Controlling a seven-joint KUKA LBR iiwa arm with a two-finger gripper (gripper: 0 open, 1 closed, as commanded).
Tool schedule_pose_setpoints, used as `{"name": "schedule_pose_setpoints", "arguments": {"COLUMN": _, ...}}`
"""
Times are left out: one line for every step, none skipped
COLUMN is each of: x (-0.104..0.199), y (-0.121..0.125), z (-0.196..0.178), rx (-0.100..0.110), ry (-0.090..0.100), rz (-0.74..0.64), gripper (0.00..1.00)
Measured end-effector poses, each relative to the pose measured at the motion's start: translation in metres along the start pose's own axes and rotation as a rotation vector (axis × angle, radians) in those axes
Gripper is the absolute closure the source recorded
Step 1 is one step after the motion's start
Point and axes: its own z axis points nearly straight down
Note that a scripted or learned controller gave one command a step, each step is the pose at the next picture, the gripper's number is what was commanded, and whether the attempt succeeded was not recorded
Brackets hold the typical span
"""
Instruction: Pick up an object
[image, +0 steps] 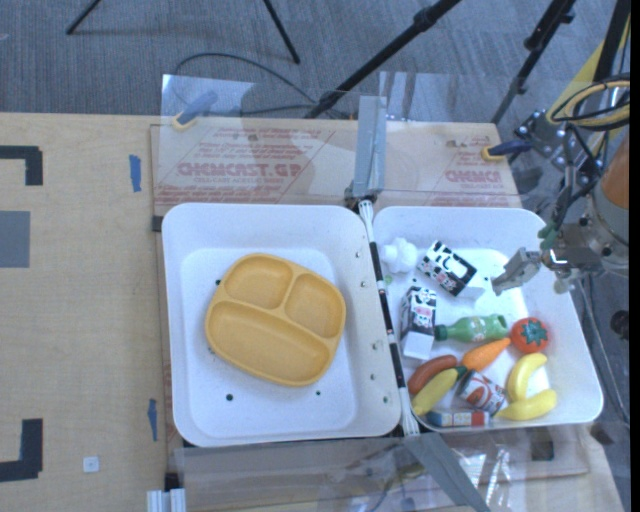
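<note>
My gripper (540, 277) hangs over the right bin (585, 350), near its far right side, open with nothing between its fingers. One grey finger (516, 271) points left toward a black-and-white carton (447, 267). Below the gripper lie a red tomato (529, 334), a green bottle (472, 328) and an orange carrot (485, 353). A yellow banana (528, 388) sits at the bin's near right. A second small cow-print carton (422, 310) stands near the bin's left wall.
The left bin (190, 380) holds a yellow divided plate (275, 318). In the right bin's near left corner lie a red sausage (432, 371), a small can (482, 393) and a yellow piece (427, 394). A white lump (398, 255) rests at the far left.
</note>
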Motion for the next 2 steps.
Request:
{"name": "schedule_pose_setpoints", "arguments": {"x": -0.026, "y": -0.009, "z": 0.049, "rx": 0.001, "ry": 0.001, "rz": 0.218, "gripper": 0.0}}
{"name": "schedule_pose_setpoints", "arguments": {"x": -0.036, "y": 0.0, "z": 0.156, "rx": -0.005, "ry": -0.002, "rz": 0.31, "gripper": 0.0}}
